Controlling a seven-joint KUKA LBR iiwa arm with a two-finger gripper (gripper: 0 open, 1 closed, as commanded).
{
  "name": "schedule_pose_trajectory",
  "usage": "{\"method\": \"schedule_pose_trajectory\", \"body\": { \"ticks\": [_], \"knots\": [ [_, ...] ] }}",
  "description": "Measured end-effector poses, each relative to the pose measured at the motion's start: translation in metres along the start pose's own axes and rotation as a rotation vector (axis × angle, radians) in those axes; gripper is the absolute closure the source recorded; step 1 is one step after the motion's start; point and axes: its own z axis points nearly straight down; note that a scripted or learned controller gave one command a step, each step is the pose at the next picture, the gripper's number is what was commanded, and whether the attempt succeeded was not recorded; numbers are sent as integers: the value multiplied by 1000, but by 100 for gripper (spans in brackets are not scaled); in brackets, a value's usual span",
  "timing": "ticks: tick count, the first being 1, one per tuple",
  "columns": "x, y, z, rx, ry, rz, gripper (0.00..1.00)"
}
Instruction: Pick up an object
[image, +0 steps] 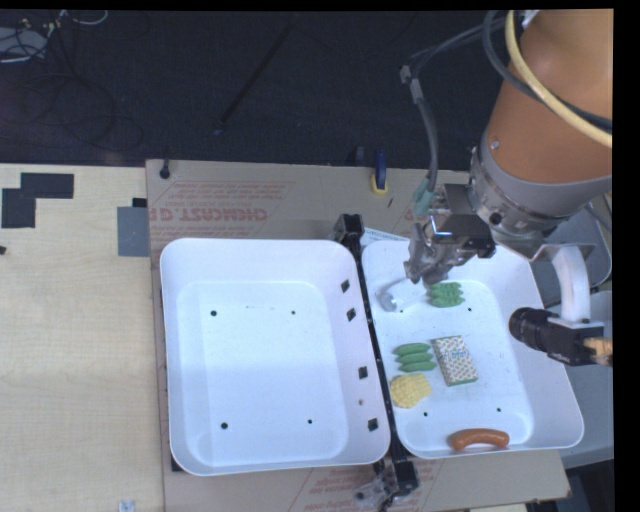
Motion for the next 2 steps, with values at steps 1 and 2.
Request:
{"method": "schedule_pose_trajectory", "body": {
  "ticks": [1,2],
  "knots": [
    [-57,-15,112,24,-3,3,100],
    [-177,-14,107,11,-5,9,100]
  ]
}}
